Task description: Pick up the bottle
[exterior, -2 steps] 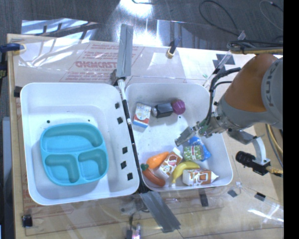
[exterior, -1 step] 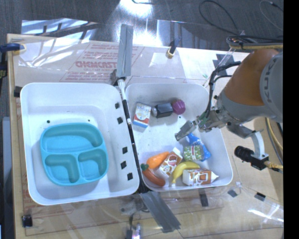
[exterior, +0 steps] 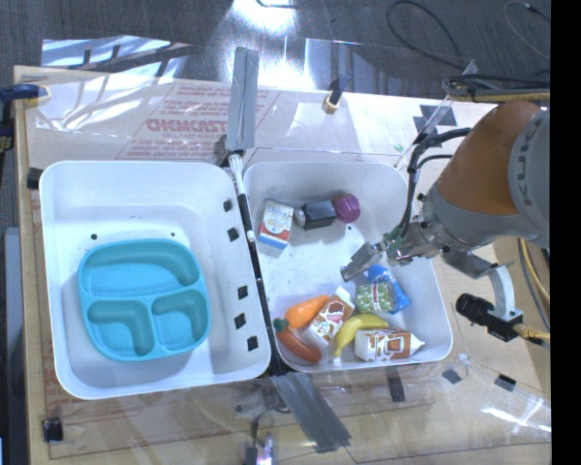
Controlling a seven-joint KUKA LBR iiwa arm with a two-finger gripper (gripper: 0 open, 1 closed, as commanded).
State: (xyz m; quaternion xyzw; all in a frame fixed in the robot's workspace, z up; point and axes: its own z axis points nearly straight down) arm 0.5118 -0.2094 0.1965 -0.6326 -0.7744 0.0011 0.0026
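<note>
Claw (exterior: 366, 257) low in the right bin (exterior: 407, 187); its state cannot be told. Pouch (exterior: 381, 292) just below it, banana (exterior: 353, 328) and carton (exterior: 385, 345) beyond. Bottle (exterior: 327, 211) lies up-left of it, apart. Blue tray (exterior: 140, 298) far left, in the other bin (exterior: 58, 201).

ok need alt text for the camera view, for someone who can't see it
The grey arm's gripper hovers low over the right bin, above a pile of toy food; the dark bottle with a purple cap lies on its side near the bin's back, apart from the gripper. The left bin holds a blue divided tray.
</note>
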